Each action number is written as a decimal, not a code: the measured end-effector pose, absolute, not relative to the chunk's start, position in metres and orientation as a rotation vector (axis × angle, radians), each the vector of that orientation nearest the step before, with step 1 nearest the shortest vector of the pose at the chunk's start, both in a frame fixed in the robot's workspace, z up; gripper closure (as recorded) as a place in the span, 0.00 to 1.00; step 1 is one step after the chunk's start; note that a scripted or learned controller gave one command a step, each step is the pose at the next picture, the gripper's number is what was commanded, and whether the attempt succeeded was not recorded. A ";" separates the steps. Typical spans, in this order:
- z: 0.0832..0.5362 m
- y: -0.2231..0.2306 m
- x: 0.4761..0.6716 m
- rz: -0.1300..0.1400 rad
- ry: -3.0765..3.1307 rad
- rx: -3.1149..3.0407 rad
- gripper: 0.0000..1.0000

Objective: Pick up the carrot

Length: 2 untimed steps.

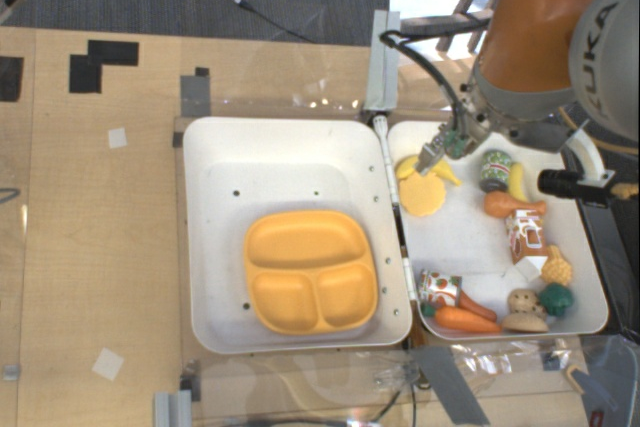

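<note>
Carrot [463, 319] lies flat near the front edge of the right bin [470, 245], around 7 o'clock in that bin, tip pointing toward 3 o'clock. Touching it at its 11 o'clock: a small red-and-white can [438, 289], with a second orange piece [478, 304] just behind the carrot. At the carrot's 3 o'clock, a tan round face-like toy [522, 305], then a dark green broccoli-like piece [556, 298], and a yellow corn-like piece [556, 267] above that. Further toward 12: a red-and-white carton [526, 233], an orange drumstick-shaped toy [512, 205], a banana [517, 181] and a dark green can [494, 169]. Gripper [437, 158] sits well apart from the carrot, at the bin's 11 o'clock corner, low over a yellow round piece [423, 196] and a small yellow toy [446, 175]; nothing seen between the fingers, and I cannot tell whether the jaws are wide or narrow from here. Arm's orange band [540, 15] fills the 1 o'clock corner of the scene. Left bin [215, 215] holds an orange three-compartment plate [310, 268], toward its 6 o'clock. Both bins sit on a light wood bench [90, 245].
</note>
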State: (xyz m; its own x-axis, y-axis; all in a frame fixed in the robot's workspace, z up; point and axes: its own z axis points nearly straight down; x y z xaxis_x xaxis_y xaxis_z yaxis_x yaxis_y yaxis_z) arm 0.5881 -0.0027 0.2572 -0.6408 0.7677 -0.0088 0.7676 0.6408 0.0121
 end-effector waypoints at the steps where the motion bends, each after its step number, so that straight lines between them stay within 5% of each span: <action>1: 0.183 0.042 0.487 0.002 2.921 1.158 1.00; 2: 0.185 -0.002 0.489 0.004 2.880 1.239 1.00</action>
State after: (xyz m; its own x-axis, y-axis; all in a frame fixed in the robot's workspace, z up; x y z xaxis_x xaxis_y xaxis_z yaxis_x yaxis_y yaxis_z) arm 0.4890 -0.0015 0.1850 -0.6878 0.7259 -0.0049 0.7258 0.6878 0.0048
